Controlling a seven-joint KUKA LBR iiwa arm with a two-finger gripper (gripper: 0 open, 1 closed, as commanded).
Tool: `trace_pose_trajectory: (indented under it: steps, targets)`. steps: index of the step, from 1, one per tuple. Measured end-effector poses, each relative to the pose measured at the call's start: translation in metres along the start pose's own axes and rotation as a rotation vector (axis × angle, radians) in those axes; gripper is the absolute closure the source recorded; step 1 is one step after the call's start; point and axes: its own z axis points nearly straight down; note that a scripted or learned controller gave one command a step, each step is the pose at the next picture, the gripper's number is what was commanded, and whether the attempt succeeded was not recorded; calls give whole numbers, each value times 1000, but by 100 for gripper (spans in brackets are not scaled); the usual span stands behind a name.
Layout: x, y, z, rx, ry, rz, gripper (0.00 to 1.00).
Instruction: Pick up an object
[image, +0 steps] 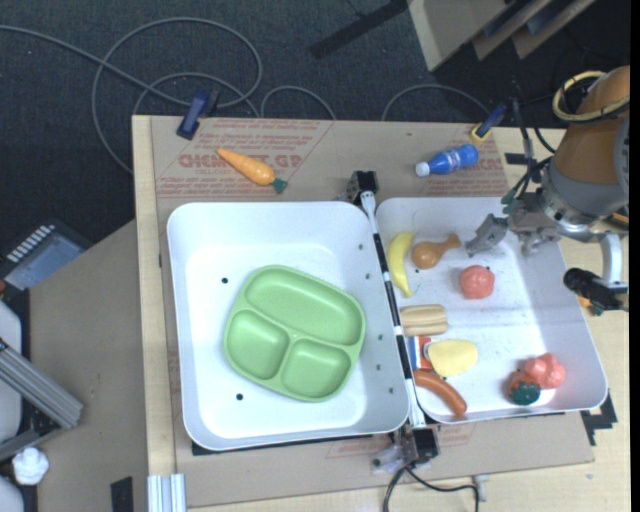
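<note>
The right bin (560, 400) holds a yellow banana (400, 261), a brown drumstick (432, 251), a red round fruit (477, 281), a tan bun (423, 319), a yellow lemon-like piece (451, 355), a red-orange sausage (441, 392) and a red cluster with a green bit (535, 377). My gripper (504, 241) hangs over the far part of this bin, just right of the drumstick and above the red fruit. Its two fingers stand apart and open, with nothing between them.
The left bin (200, 250) carries a green divided plate (293, 332). On the bench beyond the bins lie an orange carrot (250, 167) and a blue bottle (448, 160). A blue clip (195, 113) sits at the far left corner. Cables run behind.
</note>
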Motion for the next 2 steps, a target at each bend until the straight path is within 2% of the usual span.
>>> trace_pose_trajectory:
  steps: [1, 2]
  targets:
    - [41, -19, 54, 0, 0, 1, 0]
    - [40, -16, 40, -10, -3, 0, 100]
